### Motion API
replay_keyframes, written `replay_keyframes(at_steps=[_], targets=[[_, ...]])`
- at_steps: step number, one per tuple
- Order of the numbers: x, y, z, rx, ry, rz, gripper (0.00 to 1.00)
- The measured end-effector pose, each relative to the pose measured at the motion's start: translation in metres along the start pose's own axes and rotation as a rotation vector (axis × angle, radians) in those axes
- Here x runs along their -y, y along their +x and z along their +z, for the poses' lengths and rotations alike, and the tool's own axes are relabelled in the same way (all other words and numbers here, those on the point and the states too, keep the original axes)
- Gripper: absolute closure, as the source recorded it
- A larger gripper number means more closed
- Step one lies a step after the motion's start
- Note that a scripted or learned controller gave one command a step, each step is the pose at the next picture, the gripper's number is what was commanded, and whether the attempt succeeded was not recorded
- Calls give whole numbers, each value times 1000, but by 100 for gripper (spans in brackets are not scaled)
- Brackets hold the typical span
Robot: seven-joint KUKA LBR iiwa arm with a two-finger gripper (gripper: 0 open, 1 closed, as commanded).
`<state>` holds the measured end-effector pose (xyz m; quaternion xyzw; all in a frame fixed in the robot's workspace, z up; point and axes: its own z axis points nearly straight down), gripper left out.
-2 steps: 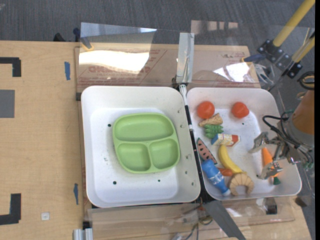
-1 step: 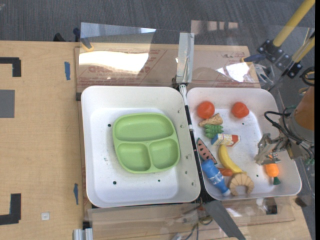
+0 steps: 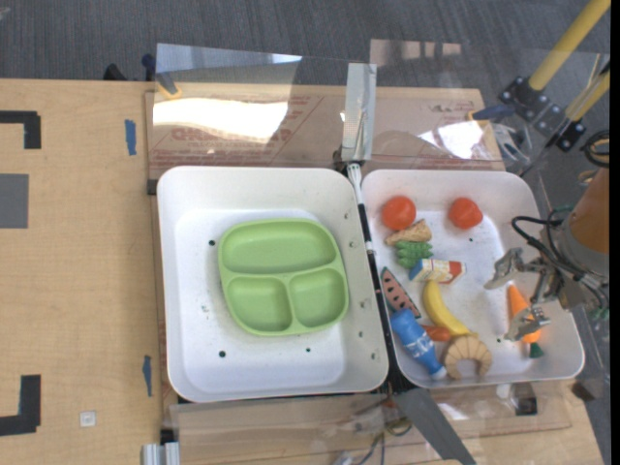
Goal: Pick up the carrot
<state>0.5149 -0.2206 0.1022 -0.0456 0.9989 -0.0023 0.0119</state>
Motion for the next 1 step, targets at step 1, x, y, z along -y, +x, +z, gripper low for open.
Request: replay_keyframes(at_steps=[1], targets=[[-11,13,12,-10,0,21,0]])
